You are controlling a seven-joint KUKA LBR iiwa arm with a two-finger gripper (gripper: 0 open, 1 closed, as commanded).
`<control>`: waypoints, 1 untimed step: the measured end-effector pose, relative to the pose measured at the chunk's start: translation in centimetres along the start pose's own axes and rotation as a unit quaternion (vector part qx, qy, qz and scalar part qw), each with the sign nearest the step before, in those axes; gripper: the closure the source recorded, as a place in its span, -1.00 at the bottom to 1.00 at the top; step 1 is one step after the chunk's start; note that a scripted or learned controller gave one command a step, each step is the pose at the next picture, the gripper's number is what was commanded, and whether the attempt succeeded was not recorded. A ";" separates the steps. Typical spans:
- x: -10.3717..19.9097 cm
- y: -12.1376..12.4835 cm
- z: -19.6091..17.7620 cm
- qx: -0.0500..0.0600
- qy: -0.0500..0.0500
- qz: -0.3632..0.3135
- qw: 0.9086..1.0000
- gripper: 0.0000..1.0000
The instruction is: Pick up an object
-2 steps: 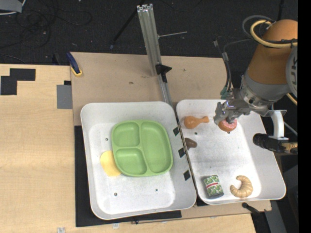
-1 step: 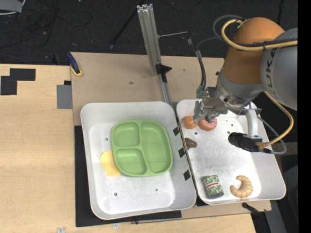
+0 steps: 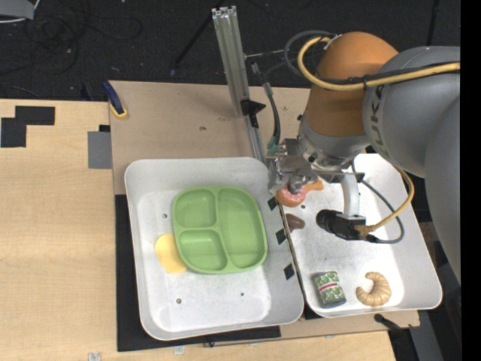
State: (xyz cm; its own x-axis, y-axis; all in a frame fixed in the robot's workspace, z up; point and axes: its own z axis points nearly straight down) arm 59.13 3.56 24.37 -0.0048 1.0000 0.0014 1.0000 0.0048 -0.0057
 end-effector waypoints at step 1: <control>5.0 1.7 1.2 -0.001 -0.001 0.000 1.000 1.00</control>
